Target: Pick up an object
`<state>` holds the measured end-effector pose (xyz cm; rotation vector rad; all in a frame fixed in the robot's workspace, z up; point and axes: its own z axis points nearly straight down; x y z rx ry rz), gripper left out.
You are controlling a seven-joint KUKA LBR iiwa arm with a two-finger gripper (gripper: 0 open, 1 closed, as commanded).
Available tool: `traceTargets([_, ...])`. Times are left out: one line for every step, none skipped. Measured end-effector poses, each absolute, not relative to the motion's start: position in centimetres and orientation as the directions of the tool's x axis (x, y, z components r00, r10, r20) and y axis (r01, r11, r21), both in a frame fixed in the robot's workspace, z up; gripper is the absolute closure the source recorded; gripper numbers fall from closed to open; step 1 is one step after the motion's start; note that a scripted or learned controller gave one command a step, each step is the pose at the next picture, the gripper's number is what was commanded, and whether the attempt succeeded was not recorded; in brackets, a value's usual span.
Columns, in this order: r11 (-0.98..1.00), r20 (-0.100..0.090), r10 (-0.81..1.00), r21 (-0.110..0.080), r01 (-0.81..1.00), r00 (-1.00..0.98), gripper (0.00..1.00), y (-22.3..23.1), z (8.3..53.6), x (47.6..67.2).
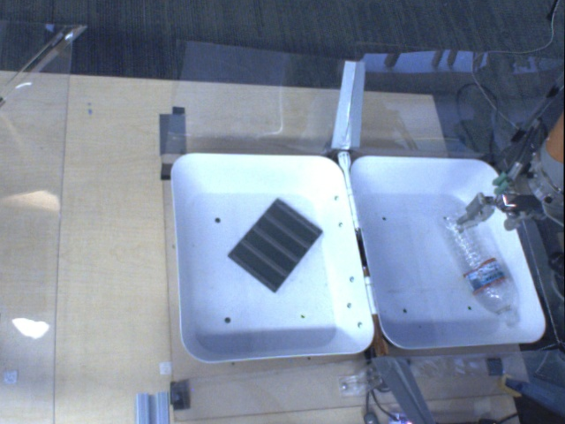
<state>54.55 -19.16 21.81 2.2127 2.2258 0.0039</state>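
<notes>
At the right of the frame the pincer (493, 208) hangs just above the upper end of a clear plastic water bottle (477, 265), which lies slantwise in the right bin (397, 237); whether its fingers stand wide or narrow I cannot tell. To grip well, it should probably drop straight over the bottle's middle and close across its width, since the slick round body may roll or crumple. The dark ridged slab (275, 244) in the left bin (212, 193) is well apart

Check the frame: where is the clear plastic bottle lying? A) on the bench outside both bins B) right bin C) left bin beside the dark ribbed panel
B: the clear plastic bottle with a blue label lies in the right white bin, while the dark ribbed rectangular panel sits alone in the left white bin.
</notes>
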Motion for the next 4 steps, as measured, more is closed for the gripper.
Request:
traceTargets([0.064, -0.001, 0.998, 0.003, 0.998, -0.064, 0.00, -20.5, 10.8, 53.5])
traceTargets([0.079, -0.006, 0.997, 0.016, 0.997, -0.079, 0.00, -20.7, 9.1, 55.6])
traceTargets([0.080, -0.007, 0.997, 0.024, 0.997, -0.080, 1.00, -20.6, 10.3, 55.8])
traceTargets([-0.098, 0.001, 0.995, 0.006, 0.995, 0.098, 1.00, -12.6, 17.7, 57.5])
